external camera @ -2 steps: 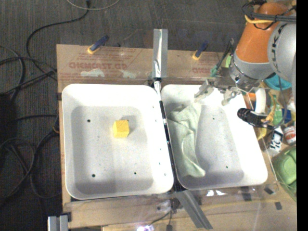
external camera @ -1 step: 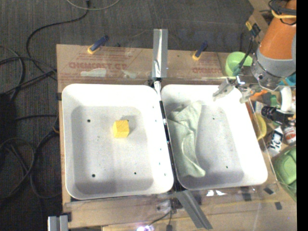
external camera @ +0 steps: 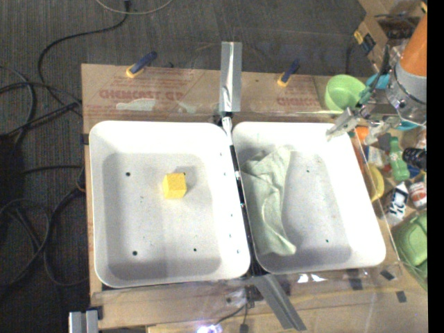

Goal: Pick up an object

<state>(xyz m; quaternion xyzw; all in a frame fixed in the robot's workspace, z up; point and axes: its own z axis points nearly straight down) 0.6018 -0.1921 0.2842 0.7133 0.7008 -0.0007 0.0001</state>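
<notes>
The tool (external camera: 345, 125) waits up high, holding nothing; I cannot tell its grip. The yellow block (external camera: 174, 185) sits far left of it.

1. This is a robotics lab or test cell, not a home.
2. The surface (external camera: 201, 92) is a board held down at its far edge by two clamps (external camera: 141, 64), a makeshift experimental rig.
3. Two white bins (external camera: 104, 186) sit side by side on it, joined by a taped metal strip (external camera: 229, 78), and tape marks its near edge.
4. Loose cables (external camera: 62, 40) trail across the dark carpet floor (external camera: 41, 207) at the left.
5. A robot arm (external camera: 416, 54) with an orange band reaches in at the right edge.
6. A heap of assorted small objects (external camera: 399, 161) lies off the right bin's right edge, with cardboard boxes (external camera: 381, 9) behind.
</notes>
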